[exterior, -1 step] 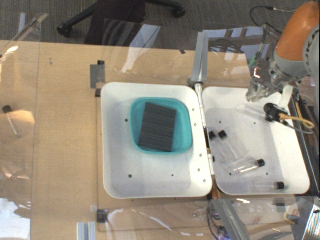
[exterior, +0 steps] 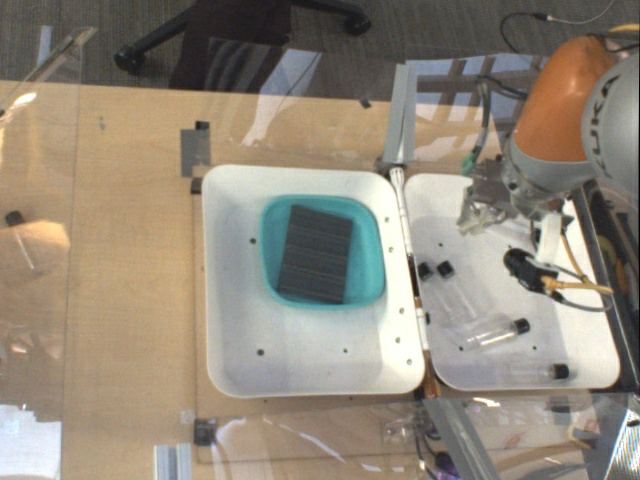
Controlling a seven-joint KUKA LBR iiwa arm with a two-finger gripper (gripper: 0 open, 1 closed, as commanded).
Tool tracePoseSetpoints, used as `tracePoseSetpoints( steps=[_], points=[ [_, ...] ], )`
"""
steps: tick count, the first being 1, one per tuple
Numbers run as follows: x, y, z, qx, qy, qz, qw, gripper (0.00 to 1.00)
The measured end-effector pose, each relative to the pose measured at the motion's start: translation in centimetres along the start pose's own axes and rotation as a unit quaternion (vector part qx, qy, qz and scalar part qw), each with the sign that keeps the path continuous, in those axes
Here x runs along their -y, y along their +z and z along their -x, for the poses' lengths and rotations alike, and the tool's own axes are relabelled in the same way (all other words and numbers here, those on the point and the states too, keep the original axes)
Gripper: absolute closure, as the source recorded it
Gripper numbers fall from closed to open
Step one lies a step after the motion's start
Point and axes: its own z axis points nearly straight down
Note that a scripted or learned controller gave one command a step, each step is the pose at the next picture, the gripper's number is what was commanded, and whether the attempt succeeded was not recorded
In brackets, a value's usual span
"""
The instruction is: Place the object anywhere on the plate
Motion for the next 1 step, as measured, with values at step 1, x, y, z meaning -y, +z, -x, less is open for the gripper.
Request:
tracePoseSetpoints(
  steps=[1],
  points=[
    [7.6, -1.23, -6.27, 0.0, 0.019, 0.0, 0.9998, 1.0]
  ],
)
